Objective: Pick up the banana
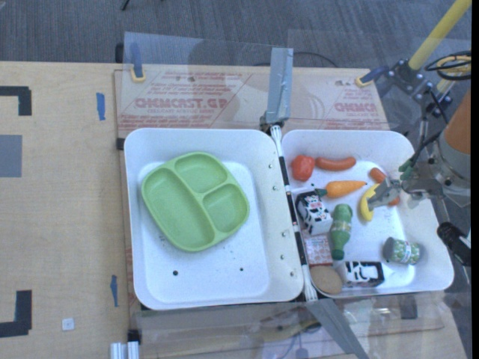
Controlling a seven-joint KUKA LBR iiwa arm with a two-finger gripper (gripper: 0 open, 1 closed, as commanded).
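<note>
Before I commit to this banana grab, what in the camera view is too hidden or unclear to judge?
- Banana: its right side is covered by the tool, so contact is unclear.
- Tool's grip: blurred and small; open or shut unreadable.
- Arm: cut off by the right edge.
- Carton print: too small to read.

1 fixed camera above the bench, slanting down on both bins [202, 290]

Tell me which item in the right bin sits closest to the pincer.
The yellow banana, right at the pincer tips. The carrot and sausage lie further left; the green bottle lies lower.
</note>
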